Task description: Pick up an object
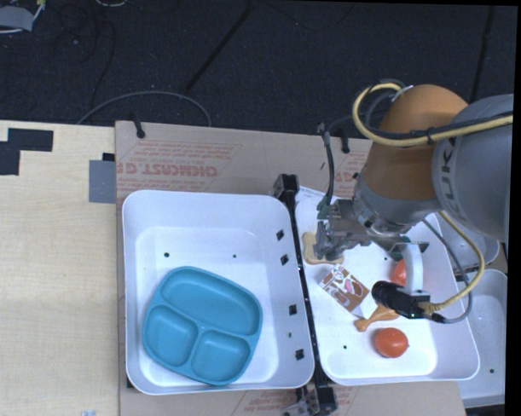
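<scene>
gripper (332, 241) hangs low in the right bin (443, 364), close to the divider between the two bins. whether it is spread or pressed together cannot be told from this view, since dark wrist hardware covers its tip, and nothing can be seen held in it.

camera view: a pale cream piece (311, 247) lies just beside the gripper on the divider side, perhaps touching it. a small printed packet (344, 288) lies flat just beyond the gripper toward the bin's near edge. a tan wooden piece (374, 319) lies farther that way and a red ball (391, 342) farther still, well apart from the gripper. a second red thing (398, 272) sits off to the arm's side, partly hidden. the blue divided plate (203, 326) is far across the divider in the left bin (200, 235).

the likely trouble is the wall. a close this near the divider may catch the bin's edge or only nudge the cream piece against it. the packet is flat and may slip out of a pinch. the ball would likely roll if touched off centre.
</scene>
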`<state>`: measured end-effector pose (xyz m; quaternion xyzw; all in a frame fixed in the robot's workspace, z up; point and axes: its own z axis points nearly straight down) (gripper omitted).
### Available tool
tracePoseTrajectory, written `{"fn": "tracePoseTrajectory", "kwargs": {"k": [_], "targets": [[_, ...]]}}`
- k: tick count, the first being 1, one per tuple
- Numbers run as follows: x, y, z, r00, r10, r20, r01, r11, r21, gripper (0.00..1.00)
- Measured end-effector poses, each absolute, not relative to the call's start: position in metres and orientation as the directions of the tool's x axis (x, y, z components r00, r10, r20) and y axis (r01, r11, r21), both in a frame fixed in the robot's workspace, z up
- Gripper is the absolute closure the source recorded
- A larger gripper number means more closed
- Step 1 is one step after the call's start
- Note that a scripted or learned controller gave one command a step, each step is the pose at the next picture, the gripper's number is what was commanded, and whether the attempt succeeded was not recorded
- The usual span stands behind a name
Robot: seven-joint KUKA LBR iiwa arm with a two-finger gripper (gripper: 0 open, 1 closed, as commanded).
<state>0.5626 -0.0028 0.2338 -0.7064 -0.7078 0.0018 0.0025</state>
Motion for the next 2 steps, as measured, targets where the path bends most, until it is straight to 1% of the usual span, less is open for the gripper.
{"fn": "tracePoseTrajectory", "kwargs": {"k": [1, 2], "targets": [[0.538, 0.041, 0.239, -0.004, 1.0, 0.001, 1.0, 0.004, -0.006, 1.0], [0.523, 0.096, 0.239, -0.005, 1.0, 0.001, 1.0, 0.005, -0.006, 1.0]]}}
